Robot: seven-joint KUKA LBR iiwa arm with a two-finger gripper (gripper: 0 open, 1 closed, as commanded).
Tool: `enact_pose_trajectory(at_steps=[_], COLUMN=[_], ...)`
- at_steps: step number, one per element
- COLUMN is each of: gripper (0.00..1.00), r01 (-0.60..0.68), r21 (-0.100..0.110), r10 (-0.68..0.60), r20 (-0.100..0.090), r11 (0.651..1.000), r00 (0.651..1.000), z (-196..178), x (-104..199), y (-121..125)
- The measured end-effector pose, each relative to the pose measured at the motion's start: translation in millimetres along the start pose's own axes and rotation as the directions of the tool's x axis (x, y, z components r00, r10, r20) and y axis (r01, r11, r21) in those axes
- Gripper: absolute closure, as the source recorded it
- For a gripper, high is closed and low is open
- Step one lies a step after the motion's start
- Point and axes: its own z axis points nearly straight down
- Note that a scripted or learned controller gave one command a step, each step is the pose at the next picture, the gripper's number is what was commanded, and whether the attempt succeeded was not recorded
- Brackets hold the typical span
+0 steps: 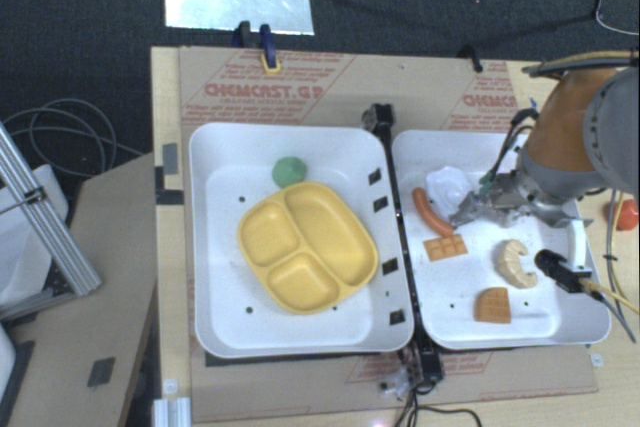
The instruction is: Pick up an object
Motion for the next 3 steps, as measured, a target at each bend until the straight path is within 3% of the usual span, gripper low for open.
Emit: enact_pose_trajectory(at_steps=[1, 2, 3], gripper=[0.00, 0.00, 0.00], r01=[0.015, 0.016, 0.005], r21=[-0.017, -0.026, -0.004], r10=[-0.015, -0.016, -0.005], r20=[0.001, 0.000, 0.000], r11=[1.000, 1.000, 1.000], r00=[1.000, 1.000, 1.000], z=[-3.8, -179.7, -98.0], x=[31.6, 92.3, 70.2], y=[69.7, 65.4, 35.1])
